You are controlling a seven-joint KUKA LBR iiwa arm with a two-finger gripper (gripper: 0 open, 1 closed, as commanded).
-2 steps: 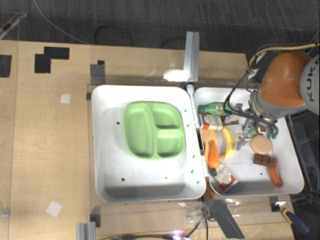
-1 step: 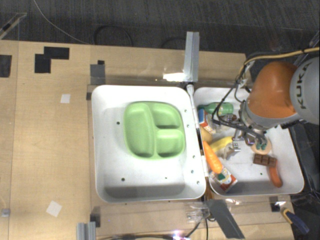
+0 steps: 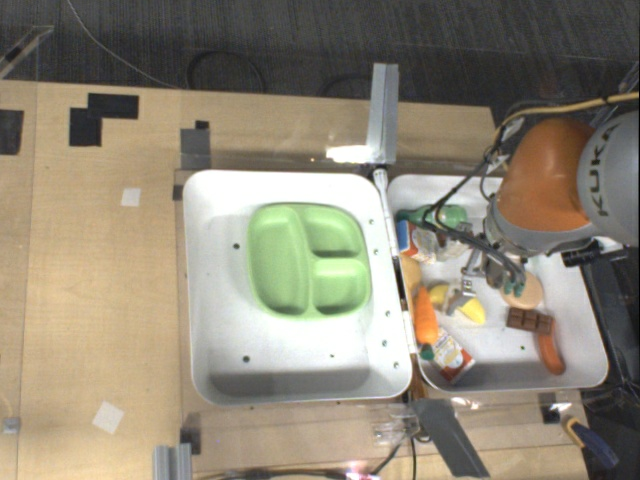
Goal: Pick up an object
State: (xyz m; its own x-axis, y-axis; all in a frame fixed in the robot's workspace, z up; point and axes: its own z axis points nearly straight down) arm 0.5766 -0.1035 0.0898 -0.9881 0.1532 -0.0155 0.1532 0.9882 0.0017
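The right bin (image 3: pixel 590 368) holds several small toy foods. An orange carrot (image 3: pixel 426 318) lies along its left wall, with a yellow piece (image 3: pixel 473 314) just to its right. A brown chocolate bar (image 3: pixel 528 320) and a reddish sausage (image 3: pixel 551 354) lie toward the front right. A red and white packet (image 3: pixel 451 357) sits at the front left. My gripper (image 3: pixel 463 294) hangs low over the bin's middle, right above the yellow piece and beside the carrot. Nothing is visibly held in it.
The left bin (image 3: pixel 215 358) carries a green divided plate (image 3: pixel 305 258). A green item (image 3: pixel 452 215) and a blue item (image 3: pixel 403 236) sit at the right bin's back left. A tan round piece (image 3: pixel 527 290) lies partly under the wrist. Cables run along the arm.
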